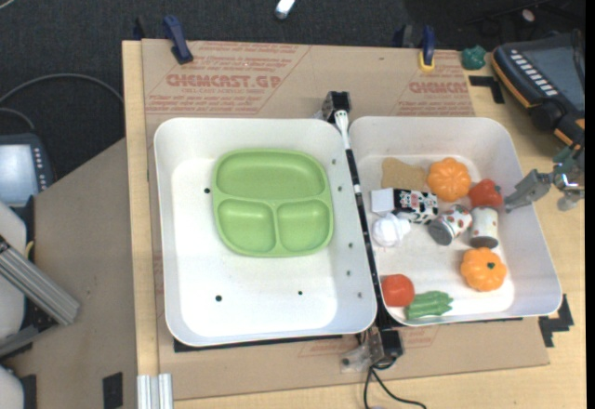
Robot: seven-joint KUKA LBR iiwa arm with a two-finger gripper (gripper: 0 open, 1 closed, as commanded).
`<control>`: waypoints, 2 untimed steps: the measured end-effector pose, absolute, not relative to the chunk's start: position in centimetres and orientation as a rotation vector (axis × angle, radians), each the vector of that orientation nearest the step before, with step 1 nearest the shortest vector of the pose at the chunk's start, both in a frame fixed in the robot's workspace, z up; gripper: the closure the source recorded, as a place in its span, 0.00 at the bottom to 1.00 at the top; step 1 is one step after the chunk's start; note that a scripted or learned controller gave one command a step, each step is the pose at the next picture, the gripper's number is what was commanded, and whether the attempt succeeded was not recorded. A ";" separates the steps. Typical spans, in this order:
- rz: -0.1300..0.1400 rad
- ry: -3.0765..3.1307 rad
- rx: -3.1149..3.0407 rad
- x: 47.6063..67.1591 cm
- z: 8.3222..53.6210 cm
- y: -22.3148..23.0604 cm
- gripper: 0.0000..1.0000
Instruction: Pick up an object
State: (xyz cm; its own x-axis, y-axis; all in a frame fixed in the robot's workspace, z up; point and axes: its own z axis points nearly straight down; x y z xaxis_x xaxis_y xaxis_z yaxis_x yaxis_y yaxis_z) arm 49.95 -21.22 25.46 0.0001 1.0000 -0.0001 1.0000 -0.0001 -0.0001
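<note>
Orange pumpkin point(449, 178), left of gripper point(521, 192)

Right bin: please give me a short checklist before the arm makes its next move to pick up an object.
1. Objects lie in the right bin: ok.
2. Upper pumpkin uncovered from above: ok.
3. Lower pumpkin apart from the red tomato: ok.
4. Gripper is at the bin's right wall, not above a target: not ok.
5. Gripper opening: cannot tell.
6. Green tray sits in the other bin, out of the way: ok.
</note>
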 end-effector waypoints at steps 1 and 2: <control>0.002 2.220 2.218 50.0 26.5 -21.2 1.00; -0.003 2.237 2.221 47.8 20.6 -13.0 1.00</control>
